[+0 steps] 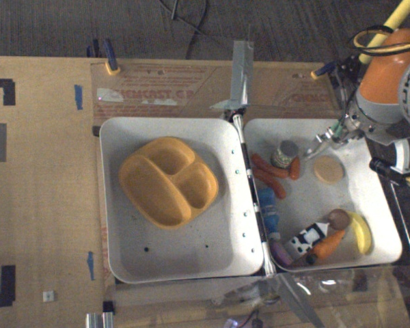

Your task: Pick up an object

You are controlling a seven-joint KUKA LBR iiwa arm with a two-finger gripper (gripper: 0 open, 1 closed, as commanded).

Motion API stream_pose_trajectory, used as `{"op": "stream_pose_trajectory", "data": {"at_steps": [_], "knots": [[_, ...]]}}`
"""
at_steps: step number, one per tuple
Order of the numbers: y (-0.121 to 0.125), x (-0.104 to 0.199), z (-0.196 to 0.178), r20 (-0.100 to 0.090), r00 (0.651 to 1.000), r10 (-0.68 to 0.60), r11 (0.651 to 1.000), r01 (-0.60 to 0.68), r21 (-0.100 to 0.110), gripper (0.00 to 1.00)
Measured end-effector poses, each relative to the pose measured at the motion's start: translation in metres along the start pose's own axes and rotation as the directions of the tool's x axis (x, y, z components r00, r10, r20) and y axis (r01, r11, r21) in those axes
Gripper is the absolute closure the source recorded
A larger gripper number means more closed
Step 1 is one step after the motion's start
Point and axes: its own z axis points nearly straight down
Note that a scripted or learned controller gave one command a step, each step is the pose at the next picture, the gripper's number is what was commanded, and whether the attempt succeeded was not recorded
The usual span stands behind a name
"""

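Note:
My gripper (327, 139) hangs over the back of the right bin (386, 203), below the arm's orange band (388, 74). It is just above a tan round disc (329, 170) and to the right of a small grey can (284, 153). Nothing shows in its grasp. Two red sausages (270, 178) lie by the bin's left wall, with a blue item (266, 207) below them. Near the front lie a black-and-white toy (307, 238), an orange carrot (329, 244), a brown ball (338, 218), a yellow banana (360, 232) and a purple piece (281, 254).
The left bin (191, 251) holds a yellow divided plate (168, 180). A raised divider (249, 190) separates the two bins. Clamps and tape sit along the cardboard back edge (164, 91). Cables and a yellow rod (396, 16) hang by the arm at the upper right.

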Motion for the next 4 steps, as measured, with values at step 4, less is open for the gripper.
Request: {"op": "stream_pose_trajectory", "data": {"at_steps": [4], "knots": [[-0.004, -0.010, -0.051, 0.026, 0.978, 0.207, 0.978, -0.206, -0.016, 0.00]]}}
